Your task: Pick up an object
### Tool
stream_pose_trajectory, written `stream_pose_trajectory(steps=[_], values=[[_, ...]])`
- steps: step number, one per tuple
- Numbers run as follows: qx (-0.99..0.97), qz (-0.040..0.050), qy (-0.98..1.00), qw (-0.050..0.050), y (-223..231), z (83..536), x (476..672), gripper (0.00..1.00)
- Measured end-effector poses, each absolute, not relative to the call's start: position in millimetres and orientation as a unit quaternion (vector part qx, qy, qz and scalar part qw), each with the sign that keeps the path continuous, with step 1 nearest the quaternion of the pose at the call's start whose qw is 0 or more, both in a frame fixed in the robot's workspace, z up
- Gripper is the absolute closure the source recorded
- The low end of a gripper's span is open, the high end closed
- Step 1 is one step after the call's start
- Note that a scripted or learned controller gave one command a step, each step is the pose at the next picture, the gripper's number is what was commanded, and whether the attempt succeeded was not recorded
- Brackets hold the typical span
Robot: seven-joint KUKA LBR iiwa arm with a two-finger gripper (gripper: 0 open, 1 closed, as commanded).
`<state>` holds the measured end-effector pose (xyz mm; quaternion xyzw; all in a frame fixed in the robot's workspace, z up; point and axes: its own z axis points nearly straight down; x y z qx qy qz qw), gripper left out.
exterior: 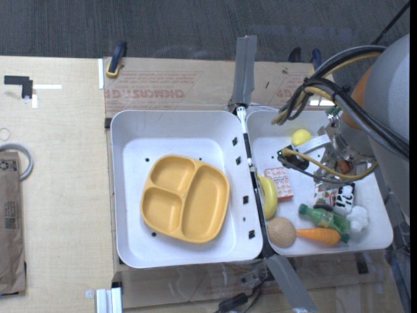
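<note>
My gripper (331,172) hangs low in the right bin (374,240), at its right side, half hidden by the wrist and black and yellow cables. Directly beneath and in front of it lies a black-and-white patterned carton (340,198). A yellow lemon (300,136) rests to the gripper's upper left. A small red-and-white box (281,182) and a banana (268,195) are at the bin's left side. Along the front lie a tan round ball (281,231), an orange carrot (318,236), a green bottle (324,216) and a white cauliflower piece (359,219).
The left bin (124,194) holds a yellow divided plate (186,198). A grey divider (245,77) runs between the bins. Cardboard (169,83) lies behind them, with a brown paper bag (10,214) at the far left of the bench.
</note>
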<state>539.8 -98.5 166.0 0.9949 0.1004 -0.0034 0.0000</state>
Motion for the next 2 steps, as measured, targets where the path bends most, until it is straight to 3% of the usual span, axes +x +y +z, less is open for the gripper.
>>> stream_pose_trajectory(steps=[1,2], values=[[0.994,-0.0021,0.107,0.001,-30,221,576.3,1.0],[0.992,-0.0026,0.124,0.001,-58,359,538.4,1.0]])
